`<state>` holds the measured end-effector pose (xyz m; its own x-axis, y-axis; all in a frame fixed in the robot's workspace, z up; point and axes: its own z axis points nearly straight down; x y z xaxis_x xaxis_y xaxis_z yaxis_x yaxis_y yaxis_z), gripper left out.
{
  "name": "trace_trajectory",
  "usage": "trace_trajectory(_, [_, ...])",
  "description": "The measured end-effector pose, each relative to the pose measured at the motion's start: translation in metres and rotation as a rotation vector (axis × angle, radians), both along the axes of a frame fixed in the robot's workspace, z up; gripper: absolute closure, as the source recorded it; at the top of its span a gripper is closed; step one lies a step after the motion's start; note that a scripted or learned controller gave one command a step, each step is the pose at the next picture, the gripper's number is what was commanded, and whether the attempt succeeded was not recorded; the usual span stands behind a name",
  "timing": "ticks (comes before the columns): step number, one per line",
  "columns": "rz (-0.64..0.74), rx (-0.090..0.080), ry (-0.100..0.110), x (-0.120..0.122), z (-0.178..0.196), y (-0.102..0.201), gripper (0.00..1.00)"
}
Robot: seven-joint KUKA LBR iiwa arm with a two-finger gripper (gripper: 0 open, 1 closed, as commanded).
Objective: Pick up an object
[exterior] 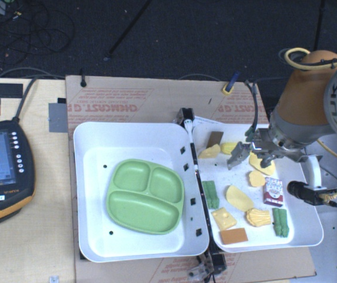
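Note:
My gripper (252,157) hangs over the upper middle of the right bin (310,236), its fingers spread open with nothing held between them. One grey finger (236,157) points down-left toward a small yellow piece (228,148). Just below the gripper's right side lies a yellow chunk (264,166), partly hidden by it. Close by are an orange-yellow piece (257,178) and a red and white little box (273,191). A yellow oval slice (239,198) lies lower in the bin.
The right bin also holds a brown block (215,138), a pale yellow piece (210,151), green strips (209,194) (281,221), a cheese wedge (223,219), a ridged yellow item (259,217) and an orange slab (234,236). A green divided plate (146,196) lies in the left bin (91,158).

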<state>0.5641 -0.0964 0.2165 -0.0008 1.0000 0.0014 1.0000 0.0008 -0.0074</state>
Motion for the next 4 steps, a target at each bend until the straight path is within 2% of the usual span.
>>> trace_trajectory(1, [-0.004, -0.001, 0.004, 0.001, -0.057, -0.064, 0.00])
trace_trajectory(2, [-0.002, -0.003, -0.017, -0.027, -0.127, -0.108, 0.00])
trace_trajectory(3, [0.003, -0.004, -0.014, 0.032, -0.126, -0.079, 0.00])
trace_trajectory(4, [-0.001, -0.001, -0.007, 0.029, -0.121, -0.079, 1.00])
